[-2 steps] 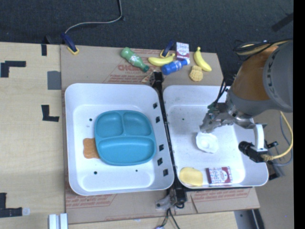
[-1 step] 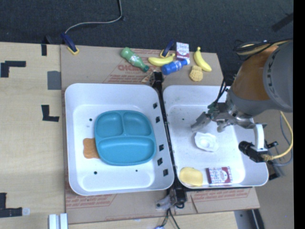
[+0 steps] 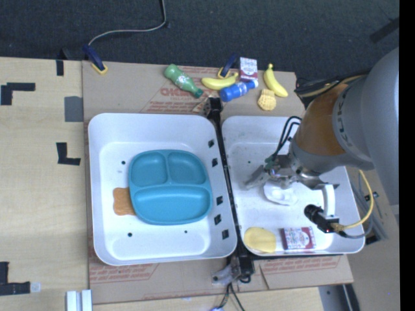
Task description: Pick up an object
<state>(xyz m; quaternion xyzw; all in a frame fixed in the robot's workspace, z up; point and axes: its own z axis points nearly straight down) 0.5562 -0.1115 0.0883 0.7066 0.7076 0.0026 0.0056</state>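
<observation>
Gripper low in right bin, over white object mid-floor; my view can't settle its grip. Nothing lifted yet; I judge pick pending. Yellow object, red packet at near edge.

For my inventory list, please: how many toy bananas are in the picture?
2. Both lie on the cardboard behind the bins: one banana beside the blue bottle, the other banana further right, near the yellow corn piece. More could be hidden under the arm.
</observation>
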